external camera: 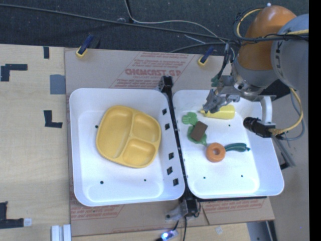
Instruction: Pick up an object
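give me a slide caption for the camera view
Gripper down at the yellow block in the right bin; yellow divided plate in the left bin.

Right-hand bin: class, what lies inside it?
The right-hand bin holds a yellow block partly covered by the pincer, a brown-and-green toy, an orange ring and a teal piece.

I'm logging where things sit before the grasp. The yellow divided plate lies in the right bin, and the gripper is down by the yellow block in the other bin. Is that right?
Not quite. The camera view shows the yellow divided plate in the left bin, not the right one. The gripper is down by the yellow block in the other bin, the right bin, as you said.
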Controlling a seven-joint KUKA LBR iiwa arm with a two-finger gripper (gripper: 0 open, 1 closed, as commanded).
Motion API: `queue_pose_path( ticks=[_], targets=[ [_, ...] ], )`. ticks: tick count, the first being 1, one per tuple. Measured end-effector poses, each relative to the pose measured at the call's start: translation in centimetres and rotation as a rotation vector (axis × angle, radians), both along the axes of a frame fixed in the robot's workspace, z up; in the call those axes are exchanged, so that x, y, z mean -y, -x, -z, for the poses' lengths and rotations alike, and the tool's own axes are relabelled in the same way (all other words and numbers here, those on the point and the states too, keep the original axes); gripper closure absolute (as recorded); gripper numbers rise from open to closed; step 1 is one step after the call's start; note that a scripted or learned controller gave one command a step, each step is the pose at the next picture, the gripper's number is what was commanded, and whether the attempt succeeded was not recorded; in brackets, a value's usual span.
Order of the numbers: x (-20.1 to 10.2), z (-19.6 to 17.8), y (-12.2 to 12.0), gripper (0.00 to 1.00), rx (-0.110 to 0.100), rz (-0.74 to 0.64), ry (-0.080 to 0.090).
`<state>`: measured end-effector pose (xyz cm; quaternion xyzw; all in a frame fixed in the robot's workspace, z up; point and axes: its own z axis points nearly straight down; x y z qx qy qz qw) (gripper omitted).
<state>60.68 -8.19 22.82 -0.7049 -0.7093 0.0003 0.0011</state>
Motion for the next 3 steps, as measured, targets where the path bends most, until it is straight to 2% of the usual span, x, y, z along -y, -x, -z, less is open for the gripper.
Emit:
queue_pose_path(
  ticks=[1, 3],
  targets=[
    [-6.3, 0.2, 1.5, 1.0, -0.001, -0.001, 0.0],
    [-15.4, 0.1, 3.0, 1.0, -0.001, 0.001, 0.001]
  ],
)
